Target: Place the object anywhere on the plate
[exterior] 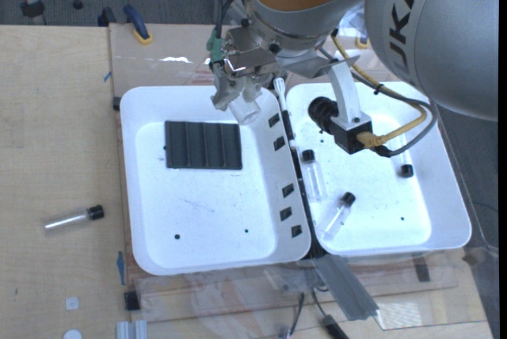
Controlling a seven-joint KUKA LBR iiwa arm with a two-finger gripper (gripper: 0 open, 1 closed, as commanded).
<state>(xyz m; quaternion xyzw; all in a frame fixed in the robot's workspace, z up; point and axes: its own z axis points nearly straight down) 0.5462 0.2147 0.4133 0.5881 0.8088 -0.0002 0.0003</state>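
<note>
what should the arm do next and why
Probably lower a little toward the dark ribbed plate in the left bin. The gripper hangs just above the plate's upper right corner, and something clear and vial-like shows at its tip.

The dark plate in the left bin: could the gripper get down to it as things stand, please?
Probably yes. The gripper hangs just above the plate's upper right corner, and the plate's ribbed top lies bare, with nothing between the two. Only a short descent seems needed.
</note>
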